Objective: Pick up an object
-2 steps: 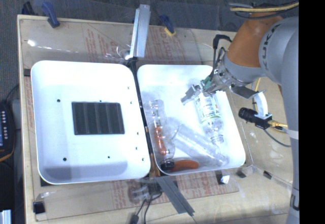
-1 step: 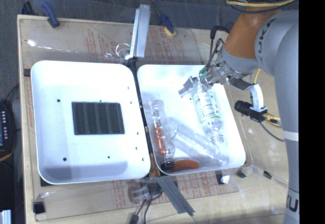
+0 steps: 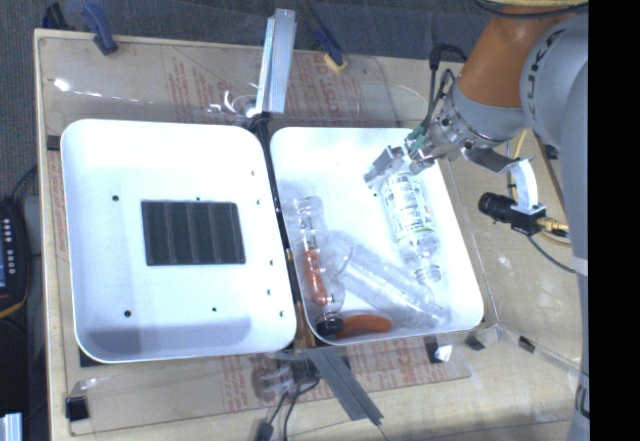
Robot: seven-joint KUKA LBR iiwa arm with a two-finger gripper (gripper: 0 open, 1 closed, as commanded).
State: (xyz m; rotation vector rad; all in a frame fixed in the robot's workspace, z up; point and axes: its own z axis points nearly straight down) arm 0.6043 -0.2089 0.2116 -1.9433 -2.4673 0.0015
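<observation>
Right bin [image 3: 460, 259]: pretty cluttered from where I'm sitting. Several clear plastic bottles are piled together, so edges are hard to separate.
Neighbours: one clear bottle with reddish stuff inside [image 3: 312, 254] lies along the bin's left wall, another clear bottle [image 3: 390, 287] lies slantwise across the bottom and runs under the lower end of the labelled one. A small orange item [image 3: 366, 325] sits at the front wall beside a dark round bit [image 3: 329, 325].
Left bin [image 3: 90, 229]: just a dark ribbed rectangle [image 3: 193, 233] in the middle of its floor.
Worktop [image 3: 150, 69]: blue clamps [image 3: 101, 29] at the back edge, red printing on the surface, too small for me to read.
Labelled bottle [image 3: 411, 219]: clear, lying down in the right half of the right bin, cap end pointing up-right toward the arm. White label with dark print, unreadable at this size.
Tool [image 3: 408, 155]: down at the top end of the labelled bottle, right at its neck. I honestly can't tell how wide it's set or whether it has the bottle.
Arm [image 3: 505, 69]: comes in from the right over the bin's back corner.
</observation>
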